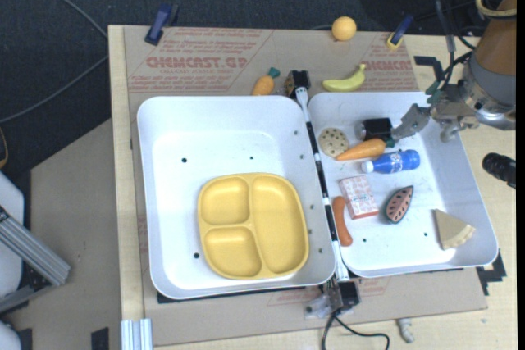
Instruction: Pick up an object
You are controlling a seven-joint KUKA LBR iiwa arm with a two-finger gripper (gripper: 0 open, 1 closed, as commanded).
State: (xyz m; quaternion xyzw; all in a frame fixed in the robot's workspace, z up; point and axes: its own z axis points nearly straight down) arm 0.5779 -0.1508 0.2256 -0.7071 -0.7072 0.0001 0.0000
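Position: fixed above the counter (123, 201)
Facing: downward at a slant
Coverage: both bins, left bin (164, 176) and right bin (467, 201)

Both bins (164, 176) are seen as glossy white plastic. The yellow tray (250, 224) reads as smooth plastic with a soft sheen. Board (205, 61) under the bins: matt brown cardboard, red print. Blue bottle (394, 162) looks glossy plastic. Gripper (408, 125) appears matt grey metal.

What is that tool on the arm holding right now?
Nothing that I can see: the tool hangs above the right bin, near the carrot and blue bottle.
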